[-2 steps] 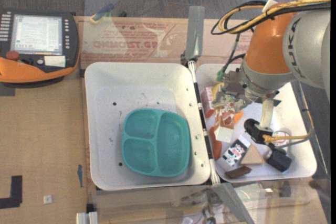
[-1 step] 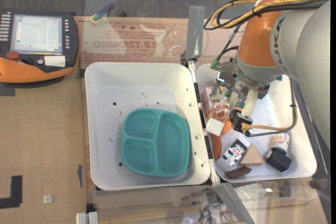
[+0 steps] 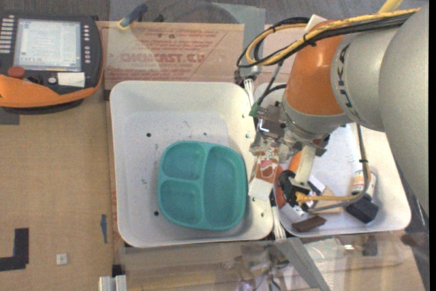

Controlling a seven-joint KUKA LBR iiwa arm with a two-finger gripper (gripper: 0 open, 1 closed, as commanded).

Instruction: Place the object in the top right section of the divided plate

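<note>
The gripper hangs low over the seam where the two white bins meet, beneath the arm's orange band and the grey wrist. Its tip is crowded by cables and by the clutter under it, so I cannot tell how it stands or whether it has anything.

Just to the gripper's left, in the left bin, lies the teal divided plate. It rests flat on the bin floor, its right rim close to the bin's right wall and near the gripper. Its three sections show only bare teal.

Directly below and to the right of the gripper, in the right bin, a pile of small things lies close together. A red-and-white item sits right at the gripper, against the bin's left wall. Which of these things is the task's object cannot be told, though all of them lie in the right bin and none on the plate. Beside it is an orange piece, and further down a black-and-white item. A brown flat piece lies at the bin's front edge. A wooden stick runs rightward from the pile toward a dark block. A small bottle stands just above that block.

Well away to the gripper's upper left, on the desk, rests the orange-and-grey control pendant. A cardboard sheet lies behind the left bin.
</note>
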